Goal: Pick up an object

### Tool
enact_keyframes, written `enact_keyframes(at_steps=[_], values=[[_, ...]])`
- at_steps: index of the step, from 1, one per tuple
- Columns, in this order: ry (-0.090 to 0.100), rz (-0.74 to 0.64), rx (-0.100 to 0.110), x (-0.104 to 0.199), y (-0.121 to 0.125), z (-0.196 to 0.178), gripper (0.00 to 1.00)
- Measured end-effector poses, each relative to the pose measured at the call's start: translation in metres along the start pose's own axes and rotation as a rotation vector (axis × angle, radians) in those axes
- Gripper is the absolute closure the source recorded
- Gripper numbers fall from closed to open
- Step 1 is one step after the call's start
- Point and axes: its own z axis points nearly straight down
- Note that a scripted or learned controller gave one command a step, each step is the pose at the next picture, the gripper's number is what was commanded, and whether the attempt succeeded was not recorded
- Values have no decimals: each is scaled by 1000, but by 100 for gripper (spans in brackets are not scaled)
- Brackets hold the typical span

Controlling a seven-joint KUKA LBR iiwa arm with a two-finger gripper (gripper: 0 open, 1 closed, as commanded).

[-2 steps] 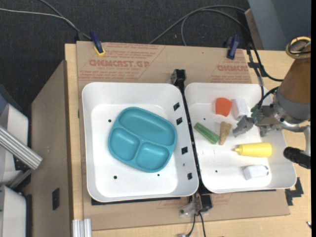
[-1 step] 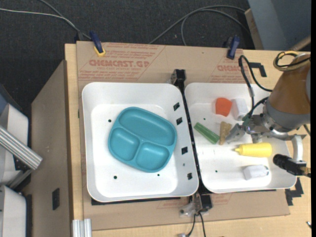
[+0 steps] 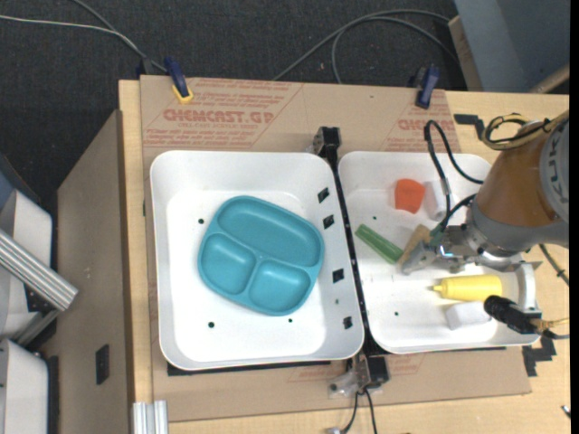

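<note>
Two shallow white bins side by side on a cardboard-covered bench [image 3: 226,107]: left bin [image 3: 172,269] bearing a teal divided plate [image 3: 261,254] at its centre, right bin [image 3: 380,324] bearing the smaller things. Grey arm with orange band [image 3: 520,183] reaching in from 3 o'clock, gripper [image 3: 423,250] low over the middle of the right bin, tan fingers pointing toward 9 o'clock. Cannot tell how far apart they stand, nor whether anything sits between them. Green stick-like piece [image 3: 377,242] just at 9 o'clock of the gripper, tilted, close to the fingertips; touching or not, unclear. Orange block [image 3: 409,195] at 12 o'clock of the gripper, apart from it. Yellow squeeze bottle [image 3: 468,287] at 4 o'clock, lying on its side, with a small white block [image 3: 461,316] just below it. Blue-and-yellow clamp [image 3: 178,81] and blue clamp [image 3: 426,86] at the bench's far edge.
</note>
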Motion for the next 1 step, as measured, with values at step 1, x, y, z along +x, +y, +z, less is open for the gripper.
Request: enact_keyframes(at_steps=[1], values=[[-1, 0, -5, 0, 1, -13, 100]])
